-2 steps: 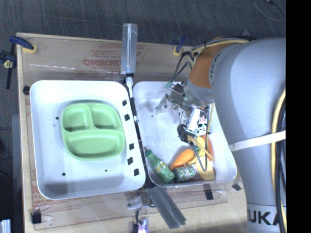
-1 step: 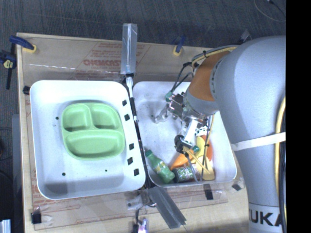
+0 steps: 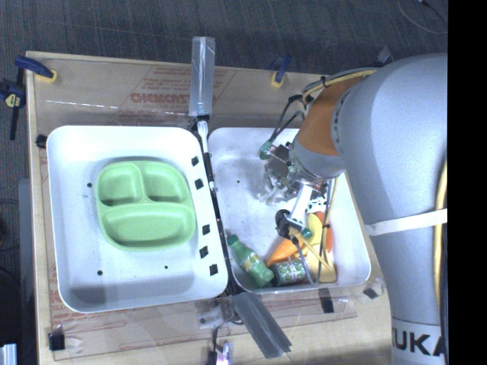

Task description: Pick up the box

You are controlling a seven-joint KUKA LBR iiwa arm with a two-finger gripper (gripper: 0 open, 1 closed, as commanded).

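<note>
Grey arm's tool hung over the right bin, open or closed not discernible; box apparently lay in clutter at the near wall beside a bottle, so descent should be vertical, clearing neighbours.

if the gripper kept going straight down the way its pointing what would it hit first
Probably the bare floor of the right bin. The gripper points down onto it, apart from the green bottle nearer the front corner. Depth is unclear from this view.
</note>
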